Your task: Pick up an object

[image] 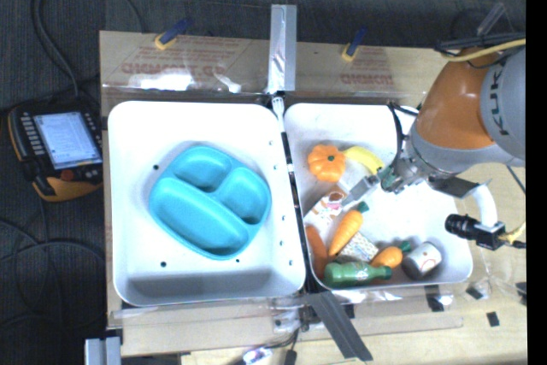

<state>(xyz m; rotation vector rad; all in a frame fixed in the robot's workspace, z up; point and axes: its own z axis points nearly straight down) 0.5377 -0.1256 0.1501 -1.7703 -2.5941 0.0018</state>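
A grey-and-orange arm (466, 120) reaches in from the right over the right bin (342, 117), 1 of 2 white bins on the bench. Its gripper (362, 188) hangs low near the bin's centre, w/ a banana (366, 158) just beside it on the far side and a carrot (346, 232) on the near side; can't tell if the fingers are apart or together. Also in the bin: pumpkin (326, 161) far left, green bottle (356, 273) and grey can (423, 259) along the near wall. Left bin (137, 124) holds a blue divided tray (210, 198). A pendant (58, 145) lies on the floor, far left.
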